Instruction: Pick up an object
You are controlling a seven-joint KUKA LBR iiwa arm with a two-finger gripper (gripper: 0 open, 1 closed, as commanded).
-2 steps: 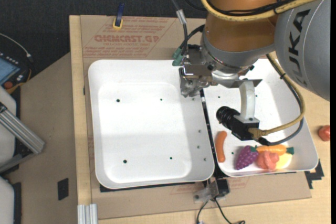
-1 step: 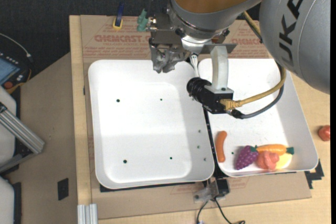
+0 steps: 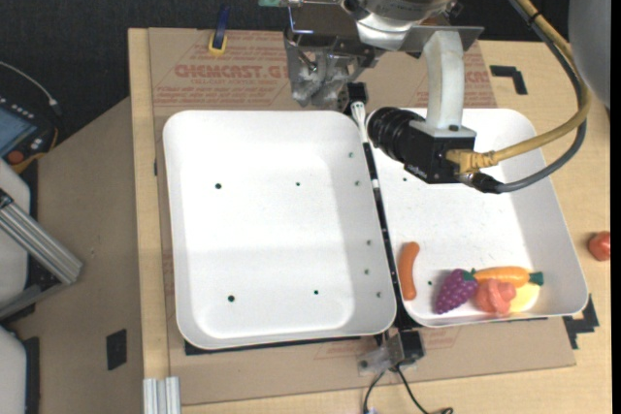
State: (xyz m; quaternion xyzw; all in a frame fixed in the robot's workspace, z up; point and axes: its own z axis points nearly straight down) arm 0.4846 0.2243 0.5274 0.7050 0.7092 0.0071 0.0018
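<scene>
The toy items lie in the near corner of the right bin (image 3: 543, 199): an orange sausage (image 3: 408, 269), a bunch of purple grapes (image 3: 453, 290), an orange carrot (image 3: 505, 275), a pink-red piece (image 3: 493, 297) and a yellow piece (image 3: 526, 299) behind it. My gripper (image 3: 322, 80) hangs over the cardboard just beyond the far rim of the left bin (image 3: 194, 208), close to the divide between the bins. It is far from the toys, and nothing shows in it.
A black camera unit (image 3: 417, 145) with a yellow cable (image 3: 543, 136) hangs from the wrist over the right bin's far left part. A small red object (image 3: 602, 246) lies outside the right bin. A blue-yellow clip (image 3: 219, 34) sits at the cardboard's far edge.
</scene>
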